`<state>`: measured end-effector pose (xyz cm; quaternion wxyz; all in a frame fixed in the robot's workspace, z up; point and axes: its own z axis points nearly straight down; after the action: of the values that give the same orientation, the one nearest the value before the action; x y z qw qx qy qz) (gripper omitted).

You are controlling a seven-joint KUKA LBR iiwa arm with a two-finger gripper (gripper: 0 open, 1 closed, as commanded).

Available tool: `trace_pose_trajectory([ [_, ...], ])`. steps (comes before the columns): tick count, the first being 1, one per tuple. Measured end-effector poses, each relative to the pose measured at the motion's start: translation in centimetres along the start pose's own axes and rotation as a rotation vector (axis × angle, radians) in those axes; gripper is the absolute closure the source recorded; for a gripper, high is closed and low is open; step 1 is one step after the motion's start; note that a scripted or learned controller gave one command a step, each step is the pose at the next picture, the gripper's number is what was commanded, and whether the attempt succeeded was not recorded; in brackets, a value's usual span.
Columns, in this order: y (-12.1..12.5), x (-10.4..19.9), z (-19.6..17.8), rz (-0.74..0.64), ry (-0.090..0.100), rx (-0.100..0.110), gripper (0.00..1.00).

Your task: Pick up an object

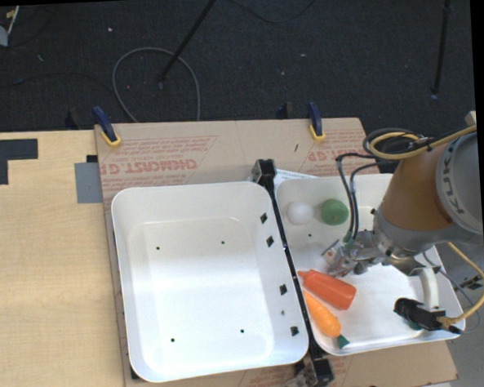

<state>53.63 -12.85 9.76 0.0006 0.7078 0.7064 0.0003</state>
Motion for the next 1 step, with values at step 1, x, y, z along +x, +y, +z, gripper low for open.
trace_pose_trajectory([
  [1,-3.21,2.58,0.81,0.000,-0.002,-0.004,1.00],
])
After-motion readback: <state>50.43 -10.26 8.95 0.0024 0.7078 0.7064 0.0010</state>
